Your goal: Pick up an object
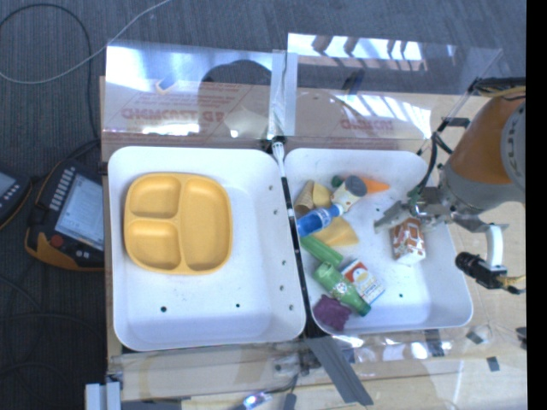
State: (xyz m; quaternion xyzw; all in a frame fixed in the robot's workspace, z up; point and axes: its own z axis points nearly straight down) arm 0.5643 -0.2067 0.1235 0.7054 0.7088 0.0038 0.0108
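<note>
My gripper (408, 214) hangs over the right part of the right bin (444, 301), at the end of the grey arm with its orange band (489, 148). A red and white packet (408, 240) lies directly under it, touching or nearly touching the gripper's tip. Whether the packet is gripped is not visible. To the left of the gripper lies a cluster of items: a blue bottle (314, 221), a yellow wedge (342, 233), two green bottles (321, 250) (343, 288), a small red and white box (363, 280), a purple piece (332, 313) and an orange carrot (374, 184).
The left bin (205, 310) holds a yellow divided plate (178, 222). A white bottle with a dark cap (347, 193) and yellow pieces (312, 196) lie near the right bin's back left. A tablet-like pendant (68, 216) sits left of the bench.
</note>
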